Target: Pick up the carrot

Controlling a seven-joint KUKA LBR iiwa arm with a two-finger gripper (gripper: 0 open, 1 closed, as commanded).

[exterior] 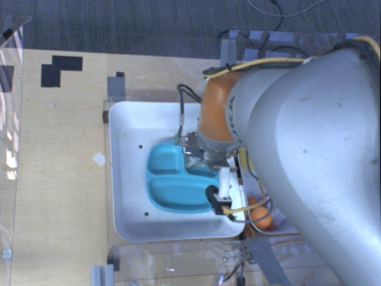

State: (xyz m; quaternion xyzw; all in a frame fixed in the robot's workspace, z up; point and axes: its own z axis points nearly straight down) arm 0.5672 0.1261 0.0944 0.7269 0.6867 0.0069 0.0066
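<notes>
Leftmost, the wooden bench (59, 177) carries two black tape marks at its far left corner and a small pale scrap just left of the bins.

Left bin (128, 130): shallow, white, square, with rounded corners. A turquoise divided tray (172, 186) lies in its right half, showing two compartments, a smaller far one and a longer near one.

Arm (309, 154): grey, bulky, reaching in from the right and covering most of the right side of the scene; an orange band (214, 112) sits above the wrist. Yellow and black cables run along its far side.

Gripper (205, 162): hangs over the right edge of the tray, its metal body and white-and-black fittings hiding the tips. Open or closed cannot be told, and nothing is visibly held.

Carrot (261, 214): orange, lying in the right bin (280, 228) close to the wall shared with the left bin, near side, just right of the gripper's fittings and partly under the arm.
</notes>
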